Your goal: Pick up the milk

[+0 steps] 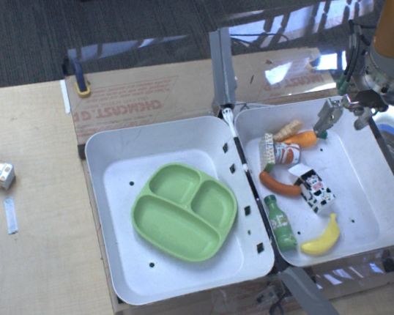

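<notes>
My claw (340, 114) hangs open and empty over the right bin's (385, 220) far edge, well apart from the milk carton (314, 190) beside the hot dog (281, 183).

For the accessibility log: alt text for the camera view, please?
The gripper hovers over the right bin's far edge, apart from the milk carton lying among a sausage, green bottle and banana. The left bin holds a green divided plate.

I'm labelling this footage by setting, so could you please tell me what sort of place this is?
Most likely a robotics lab test bench, not a kitchen: two white bins sit side by side on a cardboard-covered surface, toy food such as the milk and banana fills one, and the gripper hangs above it.
</notes>
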Controlling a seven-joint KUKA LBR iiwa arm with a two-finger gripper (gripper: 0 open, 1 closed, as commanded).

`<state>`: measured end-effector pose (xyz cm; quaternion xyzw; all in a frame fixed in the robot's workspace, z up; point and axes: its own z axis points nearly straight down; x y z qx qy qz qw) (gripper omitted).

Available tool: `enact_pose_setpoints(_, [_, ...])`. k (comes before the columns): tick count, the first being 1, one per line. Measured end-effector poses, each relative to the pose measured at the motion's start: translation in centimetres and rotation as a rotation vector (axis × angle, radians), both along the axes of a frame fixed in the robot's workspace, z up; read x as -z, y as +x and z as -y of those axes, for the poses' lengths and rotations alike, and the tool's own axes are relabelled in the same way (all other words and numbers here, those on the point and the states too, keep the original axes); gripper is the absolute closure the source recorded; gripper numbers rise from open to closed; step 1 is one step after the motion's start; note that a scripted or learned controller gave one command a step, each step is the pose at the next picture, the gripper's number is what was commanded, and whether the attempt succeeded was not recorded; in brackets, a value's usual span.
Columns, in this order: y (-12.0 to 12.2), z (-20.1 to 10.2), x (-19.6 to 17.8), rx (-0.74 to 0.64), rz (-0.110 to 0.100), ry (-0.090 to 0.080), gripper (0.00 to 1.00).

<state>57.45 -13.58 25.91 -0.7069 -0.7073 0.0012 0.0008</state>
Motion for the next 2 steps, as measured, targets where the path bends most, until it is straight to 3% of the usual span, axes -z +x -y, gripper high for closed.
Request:
enact_pose_setpoints(1, [0.1,1.4,16.8,0.009,0.002,0.0,0.0])
enact_pose_setpoints(2, [-5.5,0.3,16.8,0.013,0.001,0.001,0.0])
